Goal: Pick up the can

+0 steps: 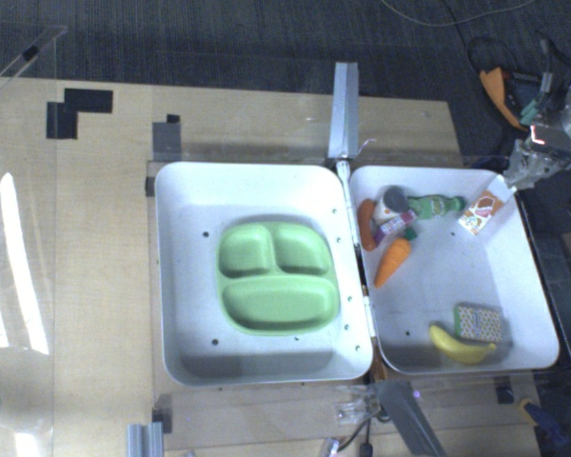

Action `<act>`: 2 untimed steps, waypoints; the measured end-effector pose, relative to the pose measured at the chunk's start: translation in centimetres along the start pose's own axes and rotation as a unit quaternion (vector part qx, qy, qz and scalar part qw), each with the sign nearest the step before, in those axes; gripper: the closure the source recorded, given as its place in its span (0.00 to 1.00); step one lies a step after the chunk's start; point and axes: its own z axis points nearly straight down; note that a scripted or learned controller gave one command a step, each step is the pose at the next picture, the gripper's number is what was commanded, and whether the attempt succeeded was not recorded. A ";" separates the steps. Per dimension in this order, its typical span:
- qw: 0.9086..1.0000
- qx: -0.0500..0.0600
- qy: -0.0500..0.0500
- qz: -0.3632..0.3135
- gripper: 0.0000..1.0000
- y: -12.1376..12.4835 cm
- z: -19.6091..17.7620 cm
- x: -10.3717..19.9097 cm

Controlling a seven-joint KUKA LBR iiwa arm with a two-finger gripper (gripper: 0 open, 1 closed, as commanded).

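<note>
The can [396,209] lies in the right bin [538,298] near its back left, its grey end up and a white and purple label below. It touches a green bottle [434,205] on its right and sits beside a red sausage [365,224]. My gripper [536,156] hovers at the bin's back right corner, well to the right of the can, just above a small white and orange carton [482,211]. Nothing shows between its fingers.
An orange carrot [391,261] lies in front of the can. A banana [462,345] and a checked green sponge [480,323] rest at the right bin's front. The left bin [181,255] holds a green divided plate [276,276].
</note>
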 end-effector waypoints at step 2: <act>0.999 0.003 0.001 0.042 0.00 -1.4 11.5 0.4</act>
